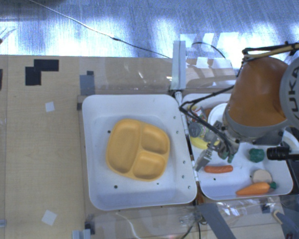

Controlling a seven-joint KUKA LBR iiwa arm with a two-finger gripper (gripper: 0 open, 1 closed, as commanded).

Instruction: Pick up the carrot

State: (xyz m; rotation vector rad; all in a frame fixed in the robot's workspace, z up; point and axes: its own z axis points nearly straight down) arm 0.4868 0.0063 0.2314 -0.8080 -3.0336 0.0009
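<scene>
The carrot (253, 189) is orange with a small green top. It lies flat near the front right corner of the right bin (210, 190). The gripper (209, 157) hangs over the left part of that bin, just above and left of a red sausage-like piece (218, 169). It is about a hand's width up and to the left of the carrot, and the carrot is not in its grasp. The arm's orange band (256, 93) covers the back of the bin.
The left bin (91, 143) holds a yellow divided plate (137, 149). Around the carrot in the right bin are a beige round piece (261, 175), a green piece (256, 155), a yellow item (199, 142) and a white dish (217, 112). Cables run beside the gripper.
</scene>
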